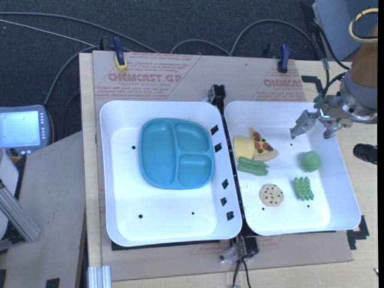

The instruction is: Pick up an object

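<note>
Above the right bin's far edge, the hand hovers with fingers spread and nothing between them, poised over the green ball near it, probably the easiest pick.

Left bin: the shallow white left bin is set just beside the shallow white right bin.
Tray: a blue three-compartment plastic tray is laid in the left bin, toward its far half.
Pizza: a yellow toy pizza slice is placed in the right bin near its left wall.
Pod: a green toy pea pod is laid touching the pizza's near edge.
Cookie: a round tan toy cookie is found nearer the viewer than the pod.
Ball: a round green ball is set right of the pizza.
Bumpy piece: a green bumpy toy vegetable is placed right of the cookie, before the ball.
Gripper: the grey two-finger gripper is held over the right bin's far right part, behind the ball.
</note>
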### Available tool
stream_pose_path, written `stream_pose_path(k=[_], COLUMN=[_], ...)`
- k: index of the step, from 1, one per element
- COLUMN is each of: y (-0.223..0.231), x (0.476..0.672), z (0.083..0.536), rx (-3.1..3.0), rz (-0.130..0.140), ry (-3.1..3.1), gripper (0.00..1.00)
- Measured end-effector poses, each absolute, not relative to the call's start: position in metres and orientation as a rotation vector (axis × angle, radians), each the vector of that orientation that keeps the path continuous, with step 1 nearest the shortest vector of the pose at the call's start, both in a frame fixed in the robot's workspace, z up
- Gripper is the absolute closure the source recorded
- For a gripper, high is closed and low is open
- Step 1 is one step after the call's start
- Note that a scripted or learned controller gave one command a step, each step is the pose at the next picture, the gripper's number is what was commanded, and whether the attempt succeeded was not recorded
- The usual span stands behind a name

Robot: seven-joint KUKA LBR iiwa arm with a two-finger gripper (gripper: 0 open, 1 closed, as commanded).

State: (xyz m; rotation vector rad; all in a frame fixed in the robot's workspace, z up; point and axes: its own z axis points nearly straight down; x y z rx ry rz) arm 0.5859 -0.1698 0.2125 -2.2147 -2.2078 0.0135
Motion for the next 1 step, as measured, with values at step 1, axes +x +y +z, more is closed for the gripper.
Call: stream_pose_path(k=[1], y=[-0.1693], x=[0.5888], z=[0.2209], rx=[-2.220], rz=[0.001], ry=[-2.220], gripper=[0.00])
